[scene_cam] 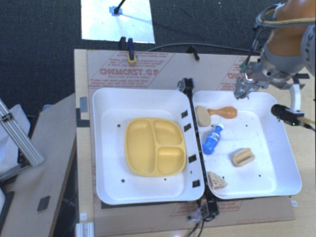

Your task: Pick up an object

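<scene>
The gripper hangs over the far rim of the right bin, up near that bin's back edge, and nothing sits between its tips; how far it is spread I cannot tell from this angle. 4 candidates lie in that bin below it: a wooden brush closest, a blue bottle just beyond that, a small bread roll toward the middle of the floor, and a sandwich wedge down at the near corner. Here is the relation that matters; the wooden brush lies toward the camera and to the view's left of the tool, its long axis running roughly side to side, round head at the divider and handle pointing back toward the arm; so a grasp across the handle looks like the shortest reach. The blue bottle lies on a diagonal, cap up toward the brush, touching nothing as far as I can see. Over in the left bin sits 1 yellow divided plate, well apart from the arm and the least likely target.
</scene>
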Robot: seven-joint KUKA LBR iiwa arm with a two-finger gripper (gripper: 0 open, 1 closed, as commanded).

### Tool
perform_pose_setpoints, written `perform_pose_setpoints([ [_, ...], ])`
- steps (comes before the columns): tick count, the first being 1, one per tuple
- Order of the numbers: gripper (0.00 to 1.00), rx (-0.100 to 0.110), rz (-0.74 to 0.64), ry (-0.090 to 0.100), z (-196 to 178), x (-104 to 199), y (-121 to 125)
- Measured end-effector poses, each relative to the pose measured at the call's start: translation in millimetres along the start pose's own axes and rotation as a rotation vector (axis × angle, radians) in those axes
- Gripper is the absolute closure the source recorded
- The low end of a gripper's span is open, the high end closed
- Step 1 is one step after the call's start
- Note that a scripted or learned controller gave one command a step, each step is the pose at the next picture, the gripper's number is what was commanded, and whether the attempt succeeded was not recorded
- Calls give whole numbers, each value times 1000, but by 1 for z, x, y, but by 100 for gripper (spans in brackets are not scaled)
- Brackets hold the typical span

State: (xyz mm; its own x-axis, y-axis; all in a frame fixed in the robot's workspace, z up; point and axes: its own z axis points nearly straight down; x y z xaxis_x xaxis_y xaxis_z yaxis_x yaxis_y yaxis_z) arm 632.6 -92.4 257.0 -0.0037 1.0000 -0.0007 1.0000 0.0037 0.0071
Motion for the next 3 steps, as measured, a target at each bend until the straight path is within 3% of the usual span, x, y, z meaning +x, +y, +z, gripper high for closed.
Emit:
perform_pose_setpoints([
  [1, 100, 5, -6, 2, -4, 50, -5],
  [3, 100, 7, -5, 2, 27, 160, -36],
])
